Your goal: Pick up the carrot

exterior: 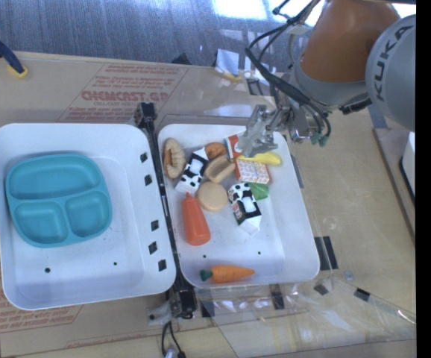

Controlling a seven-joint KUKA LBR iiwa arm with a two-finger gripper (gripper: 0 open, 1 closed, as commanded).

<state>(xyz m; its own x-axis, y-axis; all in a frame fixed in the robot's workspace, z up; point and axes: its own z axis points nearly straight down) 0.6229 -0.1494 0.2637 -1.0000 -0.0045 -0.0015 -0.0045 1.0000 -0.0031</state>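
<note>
In the left bin (21, 274) lies a blue tray (57, 198) with three compartments, set toward the bin's left side. A black hinge strip (156, 200) runs between the two bins.

The right bin (294, 237) holds a heap of toy food. At its left, near the upper corner, is a ridged brown bread piece (174, 157). Below it lies an orange-red bottle (194, 221), upright in the view and slightly tilted. Just right of the bread is a black-and-white carton (194, 171), and beside that a tan bun (212, 196) and a brown roll (219, 168). A second black-and-white carton (243, 202) lies lower right of the bun, with a green piece (260, 191) touching it. Above these sit a red-and-white box (252, 171) and a yellow banana (264, 157).

The carrot (229, 273) lies alone near the bin's front edge, well apart from the heap, on its side with the green top pointing left.

The gripper (254, 139) hangs over the bin's upper right part, just above the banana and the box, far from the carrot. Whether its jaws are spread or closed cannot be told. The grey arm (394, 58) with its orange band (342, 39) reaches in from the right.
</note>
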